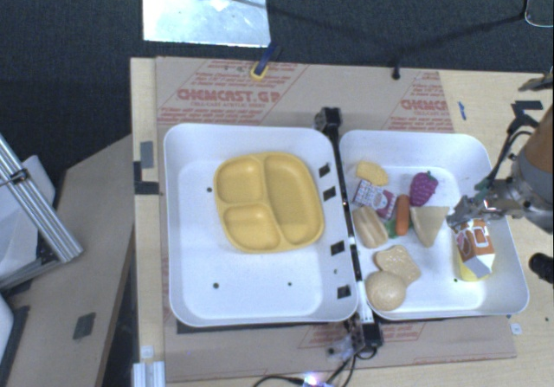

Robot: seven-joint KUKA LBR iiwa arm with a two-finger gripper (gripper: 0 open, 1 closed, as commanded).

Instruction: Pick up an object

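The right bin holds several toy foods. Among them are purple grapes, a pale cheese wedge, an orange carrot, a small printed carton and a yellow piece. A hot-dog bun, a tan bread slice and a round bun lie nearer the front. An orange-and-white box rests by the right wall. My gripper hangs just above that box's top end, right of the cheese wedge, and nothing shows held in it.
A yellow divided plate sits in the left bin. A black-clipped divider runs between the bins. The arm crosses the right bin's right rim.
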